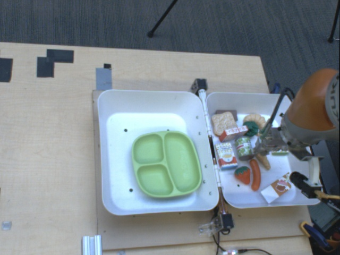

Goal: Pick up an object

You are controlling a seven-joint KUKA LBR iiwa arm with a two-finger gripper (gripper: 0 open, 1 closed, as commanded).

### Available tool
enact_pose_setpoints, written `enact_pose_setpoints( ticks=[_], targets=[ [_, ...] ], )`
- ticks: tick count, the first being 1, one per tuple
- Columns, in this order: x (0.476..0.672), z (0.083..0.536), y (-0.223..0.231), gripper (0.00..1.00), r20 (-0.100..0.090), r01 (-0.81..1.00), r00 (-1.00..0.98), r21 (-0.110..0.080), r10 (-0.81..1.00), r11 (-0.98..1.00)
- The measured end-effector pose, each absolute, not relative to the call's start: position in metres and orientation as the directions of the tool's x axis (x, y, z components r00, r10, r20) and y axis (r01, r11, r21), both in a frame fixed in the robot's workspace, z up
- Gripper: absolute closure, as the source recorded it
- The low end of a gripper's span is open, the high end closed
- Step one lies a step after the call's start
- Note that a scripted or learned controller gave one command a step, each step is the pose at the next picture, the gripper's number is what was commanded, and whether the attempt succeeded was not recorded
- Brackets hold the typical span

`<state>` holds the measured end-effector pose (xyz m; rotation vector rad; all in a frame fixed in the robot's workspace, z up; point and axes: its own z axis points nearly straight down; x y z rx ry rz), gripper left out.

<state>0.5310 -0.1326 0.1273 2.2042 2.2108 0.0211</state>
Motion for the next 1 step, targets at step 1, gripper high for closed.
enact_pose_setpoints(
  ticks=[1],
  targets=[
    [0.5316, 0.1289, -0.1355, 0.00, -0.010, 1.000, 0.000, 0.028, 1.000, 0.001]
  ],
)
